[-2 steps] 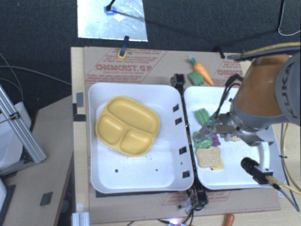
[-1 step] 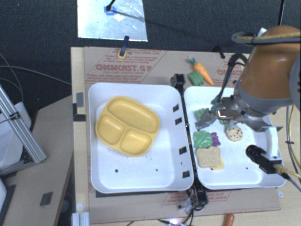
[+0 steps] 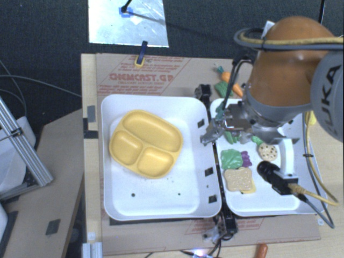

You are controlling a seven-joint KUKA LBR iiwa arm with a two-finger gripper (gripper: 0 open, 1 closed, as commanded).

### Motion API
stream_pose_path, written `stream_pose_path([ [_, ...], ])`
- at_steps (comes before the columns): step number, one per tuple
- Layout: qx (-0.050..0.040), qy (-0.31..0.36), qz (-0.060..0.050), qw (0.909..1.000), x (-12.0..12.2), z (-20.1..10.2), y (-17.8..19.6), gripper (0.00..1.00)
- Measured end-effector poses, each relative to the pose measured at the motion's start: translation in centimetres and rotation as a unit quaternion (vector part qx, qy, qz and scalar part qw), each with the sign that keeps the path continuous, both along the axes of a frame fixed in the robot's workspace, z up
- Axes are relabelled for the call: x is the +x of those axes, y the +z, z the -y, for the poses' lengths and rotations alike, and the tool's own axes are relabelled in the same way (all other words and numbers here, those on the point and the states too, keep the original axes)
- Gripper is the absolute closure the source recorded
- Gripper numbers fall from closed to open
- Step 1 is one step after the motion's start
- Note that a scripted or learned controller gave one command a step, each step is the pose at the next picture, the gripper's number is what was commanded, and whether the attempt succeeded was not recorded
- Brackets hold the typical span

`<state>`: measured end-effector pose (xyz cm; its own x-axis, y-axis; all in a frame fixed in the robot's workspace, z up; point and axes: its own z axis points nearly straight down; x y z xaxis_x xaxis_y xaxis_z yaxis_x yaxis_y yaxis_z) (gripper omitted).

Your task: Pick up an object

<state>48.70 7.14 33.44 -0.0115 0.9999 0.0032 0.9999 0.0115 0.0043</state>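
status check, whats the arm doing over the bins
End effector low over right bin, left edge. Bread slice, cookie, greens loose. Yellow tray in left bin.

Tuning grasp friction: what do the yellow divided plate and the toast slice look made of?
Yellow divided plate: likely moulded plastic, smooth with a soft sheen, one even colour, rounded compartment edges. Toast slice: probably toy food in plastic or rubber; tan, speckled, matte face. Too small to tell hard from soft.

The arm (image 3: 290, 63) hides much of the right bin (image 3: 269, 206); fingers perhaps obscured.
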Motion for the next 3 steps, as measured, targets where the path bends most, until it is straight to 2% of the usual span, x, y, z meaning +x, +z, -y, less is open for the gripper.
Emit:
stream_pose_path([
  [1,-0.0011,-0.001,0.0,1.0,0.1,0.4,1.0,1.0],
  [2,-0.0008,-0.002,0.0,1.0,0.0,-2.2,3.2,1.0],
  [3,-0.0013,-0.002,-0.001,1.0,7.2,-6.9,-3.2,1.0],
])
